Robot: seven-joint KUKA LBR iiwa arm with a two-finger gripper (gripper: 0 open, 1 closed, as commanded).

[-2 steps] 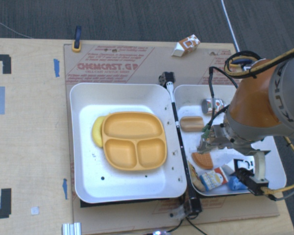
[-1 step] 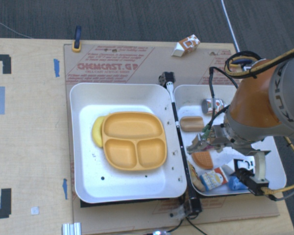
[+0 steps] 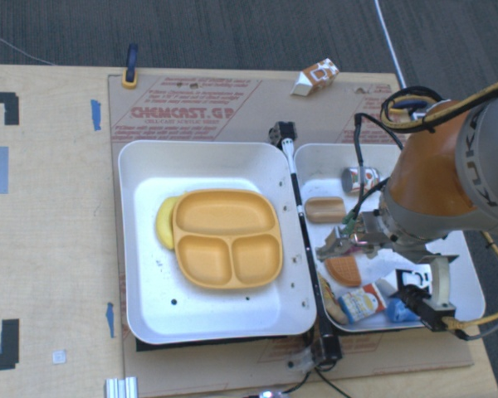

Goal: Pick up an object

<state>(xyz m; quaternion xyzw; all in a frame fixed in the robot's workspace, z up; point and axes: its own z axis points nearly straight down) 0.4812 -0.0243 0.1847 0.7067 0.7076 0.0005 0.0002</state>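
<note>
Two white bins sit side by side. One, the left bin [image 3: 141,222], holds a yellow divided tray [image 3: 228,237] lying over a yellow piece, perhaps a banana [image 3: 163,222]. Across the divider, the right bin [image 3: 315,160] holds the pickable clutter: a brown bread-like block [image 3: 324,210], an orange wedge [image 3: 344,269], small packets. Above them hangs the gripper [image 3: 349,240], presumably positioned for a grab; its state I cannot tell.

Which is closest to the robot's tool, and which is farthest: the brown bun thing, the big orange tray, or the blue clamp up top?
From the tool in the right bin:
1. Brown bun, just above it, same bin.
2. Orange divided tray, left bin.
3. Blue clamp, far upper left, on the board's edge.
</note>
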